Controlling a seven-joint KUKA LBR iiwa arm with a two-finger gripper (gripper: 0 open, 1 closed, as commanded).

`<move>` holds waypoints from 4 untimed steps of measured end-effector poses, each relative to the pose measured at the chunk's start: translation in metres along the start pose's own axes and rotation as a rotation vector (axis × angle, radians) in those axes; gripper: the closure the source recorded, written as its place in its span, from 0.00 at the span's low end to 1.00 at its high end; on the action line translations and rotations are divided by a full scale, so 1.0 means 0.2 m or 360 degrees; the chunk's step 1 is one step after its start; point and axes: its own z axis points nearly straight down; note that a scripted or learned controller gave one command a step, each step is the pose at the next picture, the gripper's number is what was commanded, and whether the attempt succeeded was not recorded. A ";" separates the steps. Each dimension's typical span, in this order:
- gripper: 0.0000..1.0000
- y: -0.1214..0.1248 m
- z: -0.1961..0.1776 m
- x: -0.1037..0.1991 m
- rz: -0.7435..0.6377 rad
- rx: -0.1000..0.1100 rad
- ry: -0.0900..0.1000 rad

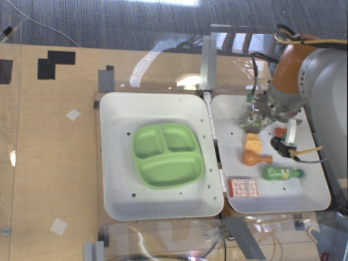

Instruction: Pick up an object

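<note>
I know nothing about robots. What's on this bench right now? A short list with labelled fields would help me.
left bin: holds a green divided tray
right bin: holds several small items
items: yellow corn, orange drumstick-shaped toy, green bottle, red-and-white box
arm: reaches in from the right, over the right bin
end effector: low at the far end of the right bin, just beyond the corn
held object: none visible
</note>
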 end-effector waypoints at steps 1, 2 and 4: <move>1.00 0.01 -0.05 0.00 -0.0008 -0.0005 0.0000; 1.00 -0.05 0.00 0.07 0.0051 -0.0026 0.0005; 1.00 -0.42 -0.01 -0.18 -0.0015 -0.0034 0.0002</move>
